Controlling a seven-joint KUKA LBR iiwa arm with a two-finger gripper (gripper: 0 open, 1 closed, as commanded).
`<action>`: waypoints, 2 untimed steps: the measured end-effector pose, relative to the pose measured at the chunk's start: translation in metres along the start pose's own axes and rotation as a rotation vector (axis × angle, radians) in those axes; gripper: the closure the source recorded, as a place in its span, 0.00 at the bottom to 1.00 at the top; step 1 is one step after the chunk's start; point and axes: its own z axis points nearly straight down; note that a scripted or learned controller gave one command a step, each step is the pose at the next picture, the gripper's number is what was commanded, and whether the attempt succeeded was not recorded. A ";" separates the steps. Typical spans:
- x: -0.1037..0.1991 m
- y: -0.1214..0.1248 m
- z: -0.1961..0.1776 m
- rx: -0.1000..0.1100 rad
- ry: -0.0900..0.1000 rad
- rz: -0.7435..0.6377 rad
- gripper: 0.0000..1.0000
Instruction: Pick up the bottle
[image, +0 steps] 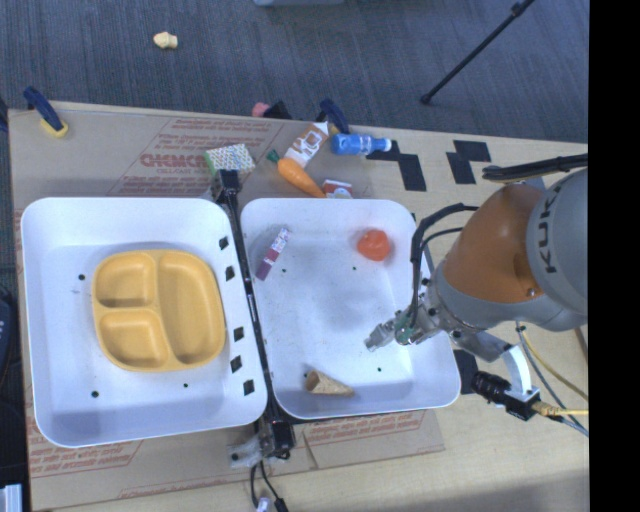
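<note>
Though small and likely light, the bottle (273, 252) may roll; grip across its middle. It lies at ten o'clock from the gripper (381, 337), whose jaw state I cannot tell.

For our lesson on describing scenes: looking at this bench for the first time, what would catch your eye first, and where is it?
Most striking is the grey and orange arm reaching in from the right, its gripper low over the right bin. Next comes the yellow divided plate lying in the left bin. Small things dot the right bin: a slim bottle near its left wall and a red piece toward its far right.
</note>
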 end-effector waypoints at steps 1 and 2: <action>0.025 0.010 -0.120 -0.005 -0.004 0.274 1.00; -0.026 -0.010 0.018 0.001 0.000 0.283 1.00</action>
